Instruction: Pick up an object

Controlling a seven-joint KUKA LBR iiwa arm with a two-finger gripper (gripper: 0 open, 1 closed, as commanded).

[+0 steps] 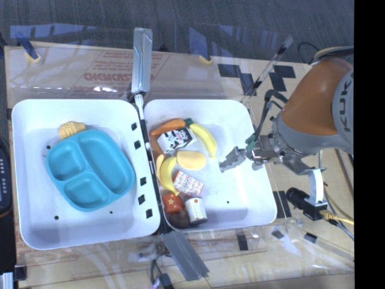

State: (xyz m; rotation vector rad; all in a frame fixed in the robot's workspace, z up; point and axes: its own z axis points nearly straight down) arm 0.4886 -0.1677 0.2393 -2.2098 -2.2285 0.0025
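Two shallow white bins [36, 221] are seen; toy food is heaped at the right bin's left side. Nothing is held by the grey two-finger gripper [230, 160], poised above bare floor beside a yellow plastic lemon [191, 159]. An approach step is judged: leftward travel and descent are needed.
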